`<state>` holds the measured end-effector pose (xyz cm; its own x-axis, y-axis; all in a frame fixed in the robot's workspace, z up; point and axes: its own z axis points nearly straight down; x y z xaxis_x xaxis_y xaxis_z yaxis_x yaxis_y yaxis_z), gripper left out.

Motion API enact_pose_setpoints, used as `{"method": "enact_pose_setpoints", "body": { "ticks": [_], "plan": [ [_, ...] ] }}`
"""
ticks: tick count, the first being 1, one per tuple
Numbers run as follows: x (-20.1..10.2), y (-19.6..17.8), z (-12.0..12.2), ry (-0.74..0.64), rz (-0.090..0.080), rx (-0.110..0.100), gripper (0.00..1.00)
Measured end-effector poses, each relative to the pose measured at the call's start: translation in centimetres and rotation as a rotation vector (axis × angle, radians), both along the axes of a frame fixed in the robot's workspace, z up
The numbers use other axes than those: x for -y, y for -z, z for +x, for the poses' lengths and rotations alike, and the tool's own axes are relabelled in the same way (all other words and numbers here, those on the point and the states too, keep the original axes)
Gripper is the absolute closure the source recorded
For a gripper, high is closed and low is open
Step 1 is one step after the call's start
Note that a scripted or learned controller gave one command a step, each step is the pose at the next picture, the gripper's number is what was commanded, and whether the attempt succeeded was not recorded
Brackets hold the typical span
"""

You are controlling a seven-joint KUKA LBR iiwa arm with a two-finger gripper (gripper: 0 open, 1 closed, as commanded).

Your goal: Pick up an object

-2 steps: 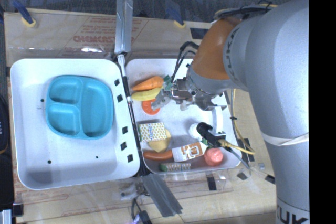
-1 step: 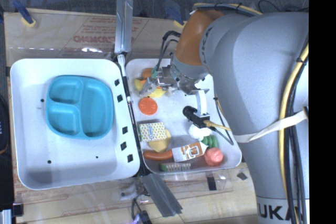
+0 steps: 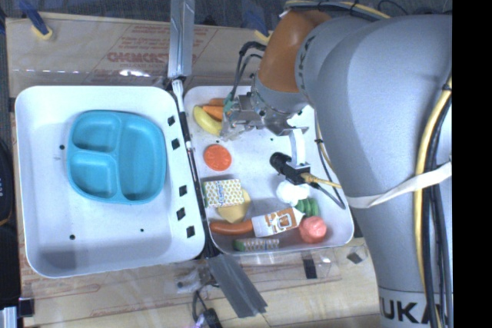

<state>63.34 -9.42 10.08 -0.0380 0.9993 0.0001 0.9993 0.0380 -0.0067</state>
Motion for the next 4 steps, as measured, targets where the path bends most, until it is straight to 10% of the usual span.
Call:
{"method": "enact_pose_setpoints", "body": {
  "ticks": [1,2,3,4],
  "plan": [
    [-0.1,0.0,0.0,-0.002,0.0,0.0,0.0],
    [-0.4,0.9,-4.8,-0.033,0.001,0.003,0.0],
    [-0.4,-0.1,-4.8,-0.036,0.002,0.001,1.0],
    [-0.4,-0.1,-4.8,-0.036,0.002,0.001,0.0]
  ]
}}
